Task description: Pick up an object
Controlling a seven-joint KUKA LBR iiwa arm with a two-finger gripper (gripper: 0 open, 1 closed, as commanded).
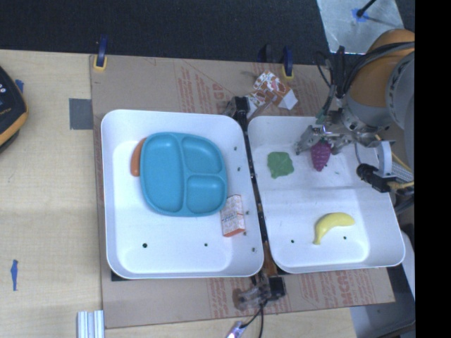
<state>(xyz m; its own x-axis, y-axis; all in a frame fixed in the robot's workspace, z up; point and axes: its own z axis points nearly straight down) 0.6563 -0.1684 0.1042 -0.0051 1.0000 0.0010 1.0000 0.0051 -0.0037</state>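
Wooden surface [49, 210] carries a brown cardboard sheet [176, 90] with two white bins side by side. Landmark: right bin [380, 255]. Inside it, near the far wall, the gripper [320, 141] is down over a purple grape bunch [320, 156]; the fingers appear to straddle the top of the bunch, but whether they are closed on it cannot be told. Green leafy piece [280, 164] lies just left of the grapes. Yellow banana [331, 225] lies toward the bin's near side, well apart from both. Left of the right bin, the left bin [123, 252] holds a blue divided plate [183, 173], an orange item [134, 158] tucked under the plate's left edge, and a small carton [233, 215] near the shared wall.
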